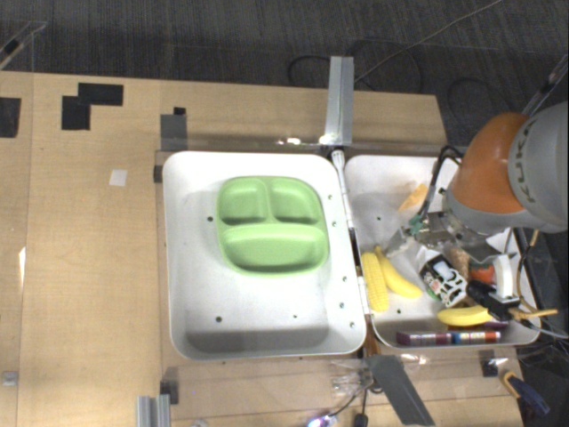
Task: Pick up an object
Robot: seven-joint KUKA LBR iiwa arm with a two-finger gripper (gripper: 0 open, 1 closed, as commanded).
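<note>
No legible text or labels.

Left bin (178, 265): divided tray (270, 223) in the middle. Right bin (373, 172): corn cob (374, 281) and banana (397, 277) by left wall, markers (451, 336) along front wall.

Arm (524, 172): grey, orange band above the wrist; enters from the right edge of the camera view, angled down and leftward. Wrist: bent low. Hand (418, 231): metallic, at the arm's left end, pointing left and downward; its own body hides the state of its grip.
</note>
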